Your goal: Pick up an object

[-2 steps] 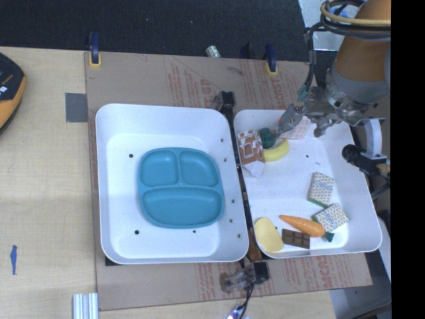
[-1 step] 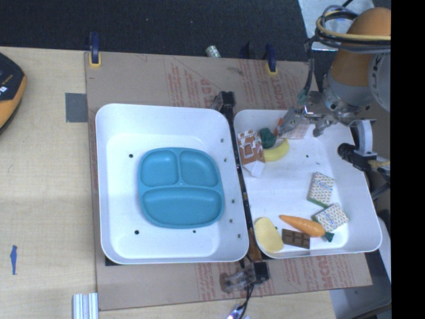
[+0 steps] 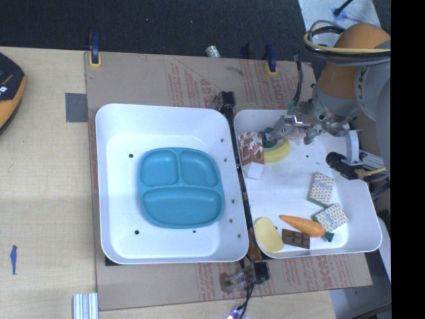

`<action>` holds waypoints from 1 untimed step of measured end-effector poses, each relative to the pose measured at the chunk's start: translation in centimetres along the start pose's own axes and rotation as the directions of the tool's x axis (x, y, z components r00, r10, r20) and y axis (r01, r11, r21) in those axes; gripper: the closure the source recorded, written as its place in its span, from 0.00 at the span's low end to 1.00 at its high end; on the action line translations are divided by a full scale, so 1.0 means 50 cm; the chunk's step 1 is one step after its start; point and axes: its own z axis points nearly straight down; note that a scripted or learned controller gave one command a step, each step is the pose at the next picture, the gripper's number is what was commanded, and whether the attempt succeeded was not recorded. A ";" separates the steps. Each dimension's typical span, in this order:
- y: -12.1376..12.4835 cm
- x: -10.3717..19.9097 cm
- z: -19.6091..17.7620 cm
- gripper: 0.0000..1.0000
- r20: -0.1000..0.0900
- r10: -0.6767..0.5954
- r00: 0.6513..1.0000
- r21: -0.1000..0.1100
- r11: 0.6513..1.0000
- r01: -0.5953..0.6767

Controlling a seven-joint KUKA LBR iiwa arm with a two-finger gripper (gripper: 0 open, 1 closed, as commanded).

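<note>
Cardboard covers the wooden surface [image 3: 46, 178] under two shallow white bins: the left bin [image 3: 106, 178] holds a blue divided plate [image 3: 180, 187], while the right bin [image 3: 362, 241] holds a carrot [image 3: 302, 224], a yellow banana-like piece [image 3: 277, 153], patterned blocks and a brown bar. The arm's pincer [image 3: 297, 126] hangs low over the right bin's far corner, just beside the yellow piece; whether it is wide or closed cannot be told. Nothing looks lifted, so the pick appears not yet done.
</note>
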 end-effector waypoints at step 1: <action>0.000 0.074 -0.016 0.00 0.006 -0.001 1.000 -0.005 1.000 0.002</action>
